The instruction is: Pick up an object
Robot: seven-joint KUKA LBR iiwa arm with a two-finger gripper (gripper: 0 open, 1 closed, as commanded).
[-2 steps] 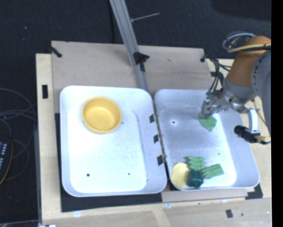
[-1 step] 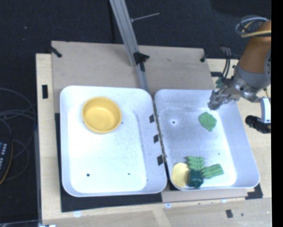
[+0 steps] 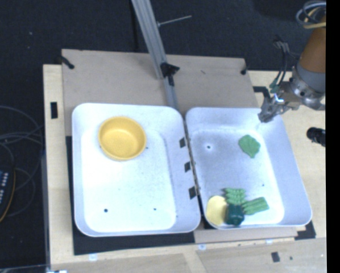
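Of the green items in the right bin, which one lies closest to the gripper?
The lone green lump in the upper part of the right bin, just below the gripper. The other green pieces cluster at the bin's near edge.

The bench was a pale wooden top carrying a light brown board toward its far side, and two shallow white bins sat side by side on that surface. Taking the left bin as the landmark, the right bin lay just beside it, their inner rims nearly touching along a seam with small dark clips. A dark mat showed under the left bin along its near and outer edges. A slanted grey metal rail rose from the board just beyond the left bin's far inner corner.
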